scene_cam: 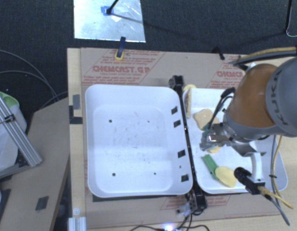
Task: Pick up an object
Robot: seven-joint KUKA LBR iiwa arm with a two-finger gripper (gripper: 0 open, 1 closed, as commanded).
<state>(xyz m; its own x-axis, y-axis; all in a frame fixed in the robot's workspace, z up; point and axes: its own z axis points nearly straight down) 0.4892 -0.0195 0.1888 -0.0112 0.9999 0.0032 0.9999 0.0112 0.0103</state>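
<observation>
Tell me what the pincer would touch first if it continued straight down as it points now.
Probably the right bin's floor, between the tan piece and the green tool. Depth is unclear from above.

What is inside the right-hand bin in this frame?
In the right bin: a tan object, a yellow piece touching a green one, and a pale item at the rim. The arm covers the middle.

Two white bins — the left bin (134,138) speckled with small dark dots, the right bin (278,174) holding a pale yellow piece (203,116), a green stick (210,165) and a yellow lump (226,176). The bench board (153,66) is tan with red lettering — the arm (264,100) grey and orange.
</observation>
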